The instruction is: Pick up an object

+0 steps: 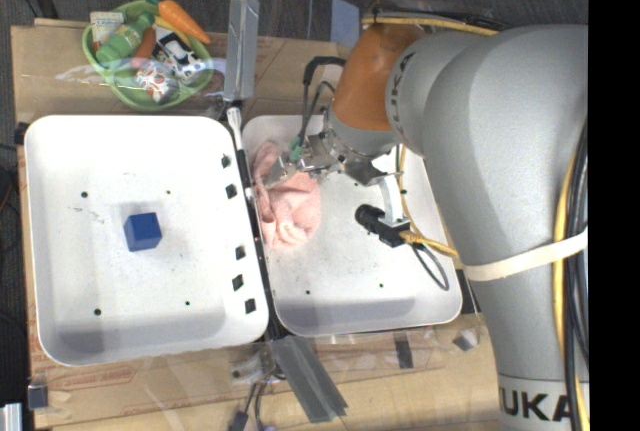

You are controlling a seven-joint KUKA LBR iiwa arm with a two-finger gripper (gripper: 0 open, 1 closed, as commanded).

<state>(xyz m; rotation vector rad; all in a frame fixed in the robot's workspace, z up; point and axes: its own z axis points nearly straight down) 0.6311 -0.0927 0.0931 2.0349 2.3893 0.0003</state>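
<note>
A crumpled pink cloth (286, 199) lies in the right bin (340, 304), against its left wall. My gripper (303, 155) hangs just over the cloth's upper edge, below the orange band of the arm. A blue cube (143, 230) sits in the left bin (120, 324), left of its middle and far from the gripper.
A green bowl (150, 59) of toy food, with an orange carrot on top, stands behind the left bin. The grey arm covers the right bin's far right part. A divider with black clips runs between the bins.
</note>
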